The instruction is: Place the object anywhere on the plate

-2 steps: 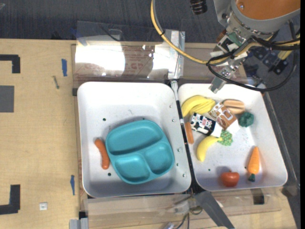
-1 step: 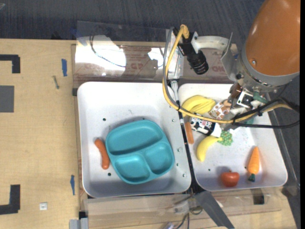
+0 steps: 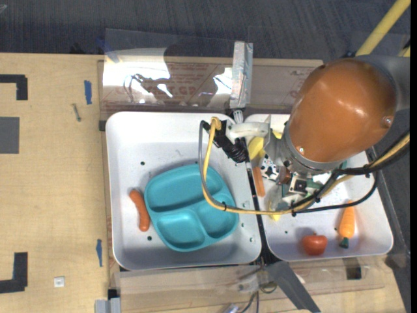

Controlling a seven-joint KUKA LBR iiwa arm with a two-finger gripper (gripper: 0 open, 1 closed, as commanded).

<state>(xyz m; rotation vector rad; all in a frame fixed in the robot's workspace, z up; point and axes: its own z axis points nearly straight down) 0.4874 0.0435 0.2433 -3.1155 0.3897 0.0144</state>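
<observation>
You are seeing the turquoise three-compartment plastic plate [image 3: 189,207] lying lower centre in the left white bin [image 3: 124,135], an orange sausage-shaped toy [image 3: 139,210] resting just left of it. The gripper [image 3: 281,186] is hanging centre-right under the orange-banded arm [image 3: 342,109]; you cannot tell its grip. A red tomato [image 3: 315,243] and an orange carrot [image 3: 347,225] are sitting lower right

1. There are two white bins, a left bin [image 3: 124,142] and a right bin [image 3: 371,240], side by side on the surface [image 3: 45,194].
2. There is one blue plate [image 3: 189,207] with three parts.
3. There is one orange hot dog [image 3: 139,209].
4. There is one red tomato [image 3: 314,243].
5. There is one carrot [image 3: 347,223].
6. There is one yellow thing [image 3: 257,146] that is partly hidden, so what it is cannot be told.
7. There is one robot arm [image 3: 342,113].
</observation>
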